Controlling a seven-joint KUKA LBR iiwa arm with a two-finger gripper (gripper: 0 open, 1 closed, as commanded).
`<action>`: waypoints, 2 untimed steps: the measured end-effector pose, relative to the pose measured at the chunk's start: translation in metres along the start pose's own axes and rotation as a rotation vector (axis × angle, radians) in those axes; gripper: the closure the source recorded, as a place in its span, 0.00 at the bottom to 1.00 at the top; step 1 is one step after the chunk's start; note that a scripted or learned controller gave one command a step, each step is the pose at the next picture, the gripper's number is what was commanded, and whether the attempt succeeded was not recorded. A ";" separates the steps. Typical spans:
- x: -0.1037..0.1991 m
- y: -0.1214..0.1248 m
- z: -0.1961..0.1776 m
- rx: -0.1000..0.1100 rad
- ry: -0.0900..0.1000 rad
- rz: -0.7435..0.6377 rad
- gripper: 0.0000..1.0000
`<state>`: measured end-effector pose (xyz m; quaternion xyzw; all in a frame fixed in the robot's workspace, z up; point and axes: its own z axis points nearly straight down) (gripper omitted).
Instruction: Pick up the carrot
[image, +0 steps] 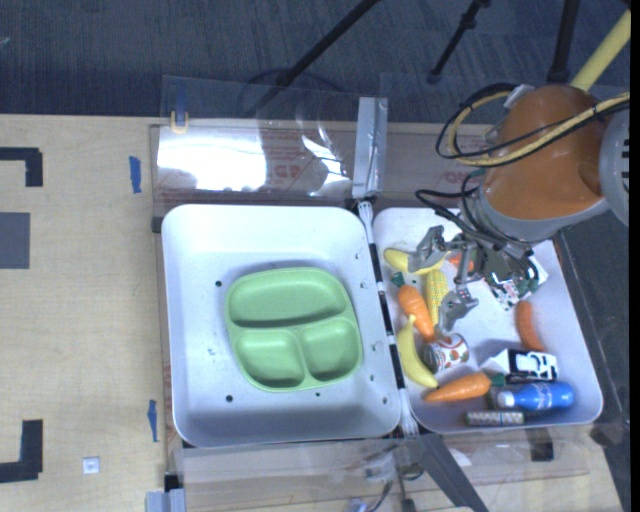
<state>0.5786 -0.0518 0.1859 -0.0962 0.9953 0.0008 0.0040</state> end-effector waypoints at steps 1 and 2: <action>-0.003 0.011 0.000 0.000 0.000 -0.154 0.00; -0.052 -0.008 0.000 -0.001 -0.001 -0.610 0.00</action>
